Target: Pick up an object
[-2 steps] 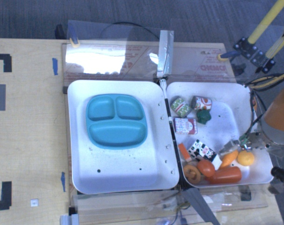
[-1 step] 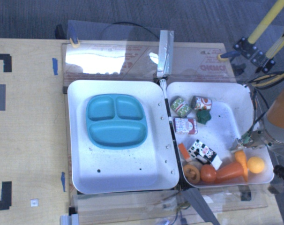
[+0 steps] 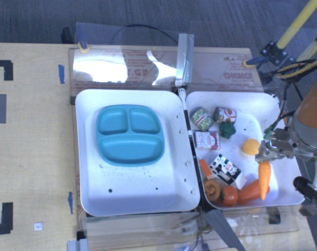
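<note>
My gripper [image 3: 268, 155] hangs over the right side of the right bin [image 3: 252, 106], reaching in from the right. An orange carrot [image 3: 263, 181] points straight down from it, its top end pinched between the fingers, so the gripper is shut on it. The carrot's tip overlaps a red-orange toy [image 3: 248, 192] near the bin's front edge. A yellow ball [image 3: 250, 147] lies just left of the gripper.
The right bin also holds a red-and-white can [image 3: 225, 114], a green patterned box [image 3: 201, 119], a dark green piece [image 3: 227, 130], a pink pack [image 3: 206, 139], a black-and-white box [image 3: 224, 168], a brown ring [image 3: 213, 189] and a red tomato [image 3: 229, 194]. A blue divided plate [image 3: 131, 134] sits in the left bin [image 3: 90, 182].
</note>
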Controlling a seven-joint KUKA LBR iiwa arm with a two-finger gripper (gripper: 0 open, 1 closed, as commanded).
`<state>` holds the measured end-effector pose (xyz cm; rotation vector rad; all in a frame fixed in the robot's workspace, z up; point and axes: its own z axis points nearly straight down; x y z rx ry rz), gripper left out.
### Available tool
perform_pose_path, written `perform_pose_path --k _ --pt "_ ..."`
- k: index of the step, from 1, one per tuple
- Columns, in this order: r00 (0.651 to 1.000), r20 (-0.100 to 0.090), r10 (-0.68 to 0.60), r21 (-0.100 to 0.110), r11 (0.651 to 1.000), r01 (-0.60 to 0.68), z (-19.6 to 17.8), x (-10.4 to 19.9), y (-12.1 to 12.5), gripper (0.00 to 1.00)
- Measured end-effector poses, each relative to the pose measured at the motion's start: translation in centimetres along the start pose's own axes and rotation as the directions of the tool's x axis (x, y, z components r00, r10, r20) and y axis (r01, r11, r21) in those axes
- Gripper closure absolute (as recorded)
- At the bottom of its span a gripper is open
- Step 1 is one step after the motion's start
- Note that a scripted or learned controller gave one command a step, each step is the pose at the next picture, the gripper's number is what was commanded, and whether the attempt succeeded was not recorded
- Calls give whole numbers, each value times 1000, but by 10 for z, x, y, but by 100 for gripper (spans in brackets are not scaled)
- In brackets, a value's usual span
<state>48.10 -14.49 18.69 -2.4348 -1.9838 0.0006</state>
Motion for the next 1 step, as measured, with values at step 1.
perform_pose_path --k 1 --pt "975 3 221 2 975 -221 20 -10 23 100"
